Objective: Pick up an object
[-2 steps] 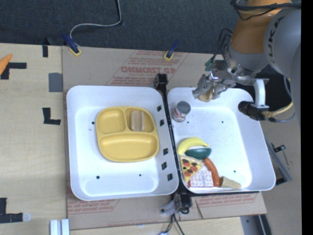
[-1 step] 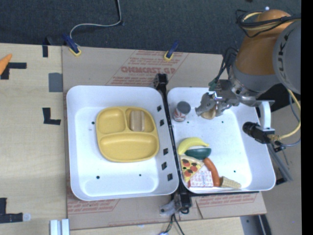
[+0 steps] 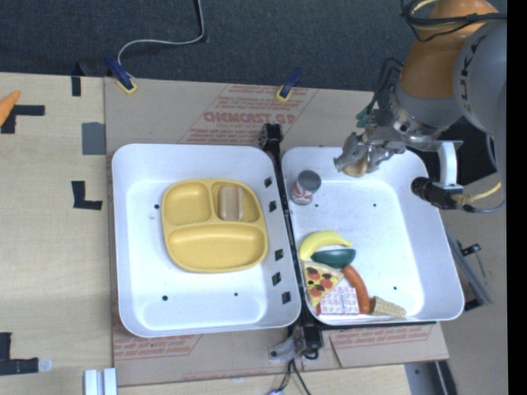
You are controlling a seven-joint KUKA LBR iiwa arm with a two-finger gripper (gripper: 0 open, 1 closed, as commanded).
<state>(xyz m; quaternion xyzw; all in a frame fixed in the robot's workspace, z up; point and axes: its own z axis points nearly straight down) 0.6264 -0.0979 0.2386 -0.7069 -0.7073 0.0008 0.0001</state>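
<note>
The claw hung over the back rim of the right bin, and a small tan thing seemed pinched between its tips, though whether the fingers truly pressed on it could not be told. Inside that bin, a small can stood near the back left corner, while a banana, a dark green piece, a pizza slice, a sausage and a white card lay heaped together toward its front. Just left of the right bin sat the left bin, with a yellow divided plate in its middle.
</note>
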